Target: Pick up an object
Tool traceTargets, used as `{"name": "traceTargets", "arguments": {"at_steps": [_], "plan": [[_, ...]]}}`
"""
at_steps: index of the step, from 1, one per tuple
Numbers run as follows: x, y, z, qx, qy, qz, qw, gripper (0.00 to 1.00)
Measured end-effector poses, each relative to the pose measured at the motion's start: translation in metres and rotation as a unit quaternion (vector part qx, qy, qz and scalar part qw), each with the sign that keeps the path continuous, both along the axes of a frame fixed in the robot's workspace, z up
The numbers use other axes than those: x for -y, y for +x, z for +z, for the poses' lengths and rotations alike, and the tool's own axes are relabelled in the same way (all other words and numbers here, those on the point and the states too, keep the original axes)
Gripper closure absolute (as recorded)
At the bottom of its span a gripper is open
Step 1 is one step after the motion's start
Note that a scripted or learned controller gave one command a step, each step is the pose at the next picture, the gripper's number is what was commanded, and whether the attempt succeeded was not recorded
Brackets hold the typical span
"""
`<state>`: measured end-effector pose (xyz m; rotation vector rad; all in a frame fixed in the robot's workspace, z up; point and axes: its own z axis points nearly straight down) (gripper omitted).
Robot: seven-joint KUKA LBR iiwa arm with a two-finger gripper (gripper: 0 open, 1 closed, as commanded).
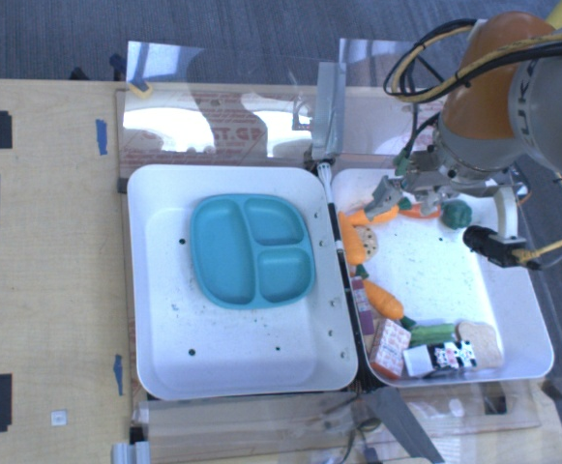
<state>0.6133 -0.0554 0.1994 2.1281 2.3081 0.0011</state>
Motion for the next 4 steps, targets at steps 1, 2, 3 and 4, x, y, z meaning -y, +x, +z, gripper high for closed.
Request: {"name": "traceTargets", "arguments": {"at_steps": [1,2,3,4], "plan": [[-0.034,-0.023,0.044,0.002,0.0005,-0.061,0.9981,0.0],[0.007,0.001,-0.018,-0.005,-0.0003,-0.095,0.9955,0.0],[0.093,-0.049,-0.059,-0.004,-0.0011,-0.081,0.9967,0.0],[0.076,0.014,-0.095,-0.002,0.0006,-0.101,0.9949,0.0]]}}
